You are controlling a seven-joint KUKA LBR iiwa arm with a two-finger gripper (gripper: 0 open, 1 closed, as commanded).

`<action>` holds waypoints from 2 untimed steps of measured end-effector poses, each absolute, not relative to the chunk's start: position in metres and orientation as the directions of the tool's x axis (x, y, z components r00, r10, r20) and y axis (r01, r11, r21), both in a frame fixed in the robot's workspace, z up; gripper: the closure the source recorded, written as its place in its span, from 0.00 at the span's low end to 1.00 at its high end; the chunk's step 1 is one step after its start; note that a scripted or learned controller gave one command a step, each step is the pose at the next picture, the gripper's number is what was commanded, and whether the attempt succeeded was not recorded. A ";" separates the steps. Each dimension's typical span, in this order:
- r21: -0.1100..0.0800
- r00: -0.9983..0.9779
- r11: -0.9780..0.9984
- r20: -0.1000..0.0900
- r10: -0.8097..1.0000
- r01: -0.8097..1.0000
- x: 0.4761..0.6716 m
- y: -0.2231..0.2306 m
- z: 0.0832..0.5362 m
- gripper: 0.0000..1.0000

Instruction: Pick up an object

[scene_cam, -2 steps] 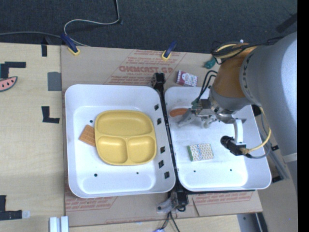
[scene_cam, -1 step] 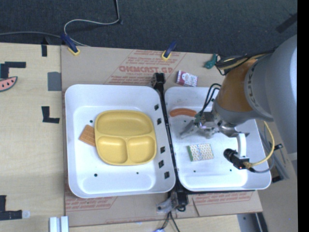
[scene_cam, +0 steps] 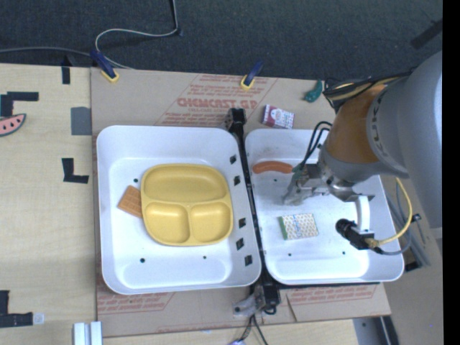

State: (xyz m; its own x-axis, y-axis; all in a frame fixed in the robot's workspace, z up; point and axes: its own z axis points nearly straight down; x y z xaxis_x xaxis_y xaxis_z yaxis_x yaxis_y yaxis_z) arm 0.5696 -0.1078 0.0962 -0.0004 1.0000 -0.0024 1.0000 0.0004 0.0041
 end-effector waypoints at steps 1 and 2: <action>0.004 0.000 0.000 -0.002 1.000 1.000 0.570 -0.108 0.096 0.00; 0.002 -0.001 0.001 -0.001 1.000 1.000 0.581 -0.094 0.086 0.00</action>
